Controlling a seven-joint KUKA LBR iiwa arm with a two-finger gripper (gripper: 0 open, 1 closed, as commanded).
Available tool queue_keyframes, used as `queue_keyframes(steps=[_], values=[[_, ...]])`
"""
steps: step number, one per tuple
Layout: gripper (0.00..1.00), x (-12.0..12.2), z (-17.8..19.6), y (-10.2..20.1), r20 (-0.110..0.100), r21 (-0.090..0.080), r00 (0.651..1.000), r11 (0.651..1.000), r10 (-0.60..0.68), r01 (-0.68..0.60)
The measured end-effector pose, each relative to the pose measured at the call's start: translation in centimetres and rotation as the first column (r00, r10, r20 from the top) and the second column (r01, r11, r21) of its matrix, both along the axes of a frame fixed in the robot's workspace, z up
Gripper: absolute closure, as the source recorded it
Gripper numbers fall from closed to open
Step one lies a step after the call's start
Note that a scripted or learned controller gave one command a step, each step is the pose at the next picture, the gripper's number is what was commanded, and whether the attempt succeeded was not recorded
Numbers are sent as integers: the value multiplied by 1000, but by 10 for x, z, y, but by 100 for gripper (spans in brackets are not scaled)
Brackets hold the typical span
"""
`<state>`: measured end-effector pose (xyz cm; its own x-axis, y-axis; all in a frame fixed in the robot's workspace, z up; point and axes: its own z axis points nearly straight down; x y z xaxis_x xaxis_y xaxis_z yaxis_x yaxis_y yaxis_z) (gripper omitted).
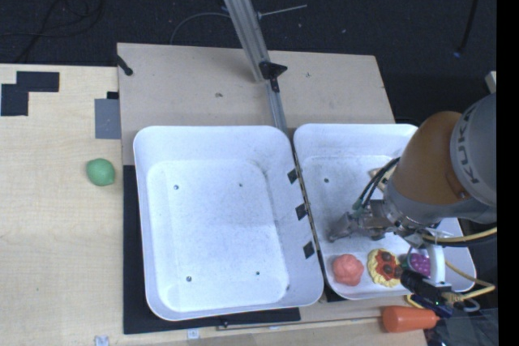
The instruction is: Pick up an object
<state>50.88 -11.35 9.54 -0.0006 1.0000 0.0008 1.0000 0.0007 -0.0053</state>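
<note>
**Three objects in the right bin's near corner**

A red-pink lump (348, 269), a yellow-red toy (383, 267) and a purple piece (419, 262) sit together in the right bin (340, 143). My pincer (350, 228) hovers just above them, its state hard to make out. My arm (442, 166) hides the bin's right side. A green ball (100, 172) lies on the counter (49, 215), well apart, beyond the left bin (154, 143).

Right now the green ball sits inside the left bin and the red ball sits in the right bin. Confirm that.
Not quite. The green ball lies outside the left bin, on the wooden bench to its left, as the camera view shows. The red ball does sit in the right bin.
</note>
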Motion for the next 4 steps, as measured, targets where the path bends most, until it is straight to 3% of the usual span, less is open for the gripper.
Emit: queue_keyframes(steps=[1,3,4], values=[[100,1,12,-1,5,-1,1000,1000,-3,3],[100,5,106,0,9,-1,1000,1000,-1,1],[100,-1,123,56,6,0,1000,1000,3,-3]])
